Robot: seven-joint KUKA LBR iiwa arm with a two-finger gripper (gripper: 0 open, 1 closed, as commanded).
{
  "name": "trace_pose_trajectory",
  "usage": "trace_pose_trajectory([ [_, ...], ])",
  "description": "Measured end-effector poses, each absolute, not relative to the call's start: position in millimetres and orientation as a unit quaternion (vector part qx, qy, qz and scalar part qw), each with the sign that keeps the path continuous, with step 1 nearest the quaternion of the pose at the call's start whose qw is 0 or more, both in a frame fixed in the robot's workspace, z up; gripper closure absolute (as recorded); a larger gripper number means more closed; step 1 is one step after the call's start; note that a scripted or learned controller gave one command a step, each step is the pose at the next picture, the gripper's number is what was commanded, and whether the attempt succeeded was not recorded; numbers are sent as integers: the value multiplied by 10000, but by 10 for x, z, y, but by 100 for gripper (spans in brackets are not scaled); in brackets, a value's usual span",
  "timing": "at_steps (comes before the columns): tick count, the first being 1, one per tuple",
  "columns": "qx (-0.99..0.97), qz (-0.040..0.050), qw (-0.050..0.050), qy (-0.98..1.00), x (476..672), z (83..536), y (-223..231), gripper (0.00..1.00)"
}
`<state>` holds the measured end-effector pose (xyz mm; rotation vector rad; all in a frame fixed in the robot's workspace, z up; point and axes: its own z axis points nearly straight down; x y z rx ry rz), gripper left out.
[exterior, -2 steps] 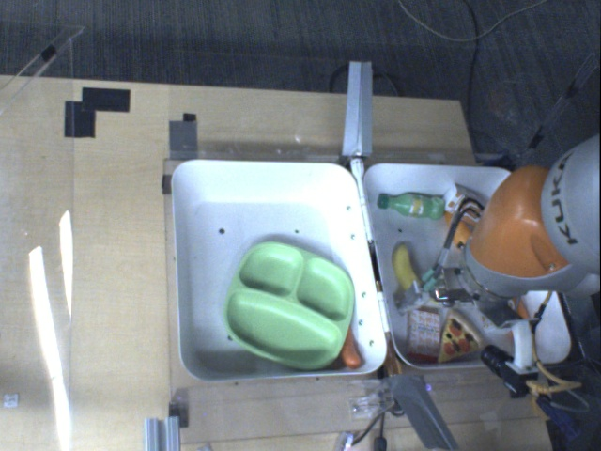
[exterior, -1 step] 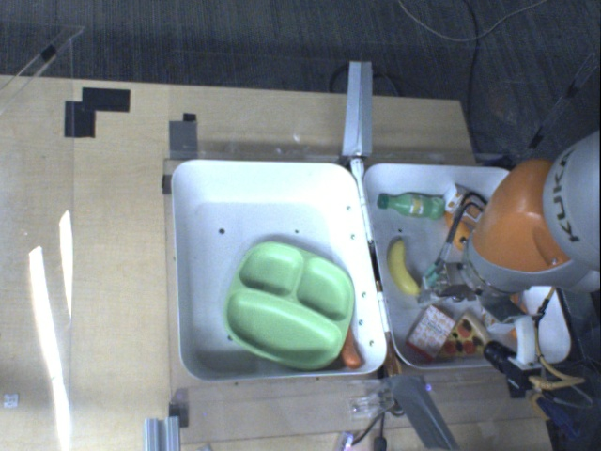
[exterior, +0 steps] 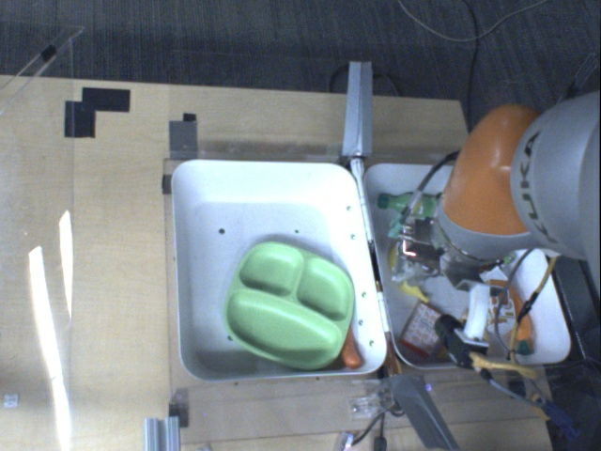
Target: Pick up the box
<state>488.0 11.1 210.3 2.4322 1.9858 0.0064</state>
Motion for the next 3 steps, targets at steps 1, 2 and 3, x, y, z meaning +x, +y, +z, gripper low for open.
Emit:
trace_pose_trajectory([
  [1, 7891, 13, 10, 6143, 5369, 2272, -134, 100],
  [2, 7778, 24, 24, 6285, 5759, 4091, -940, 100],
  [3, 7276, 11, 19, 6860, 5916, 4352, -768, 100],
])
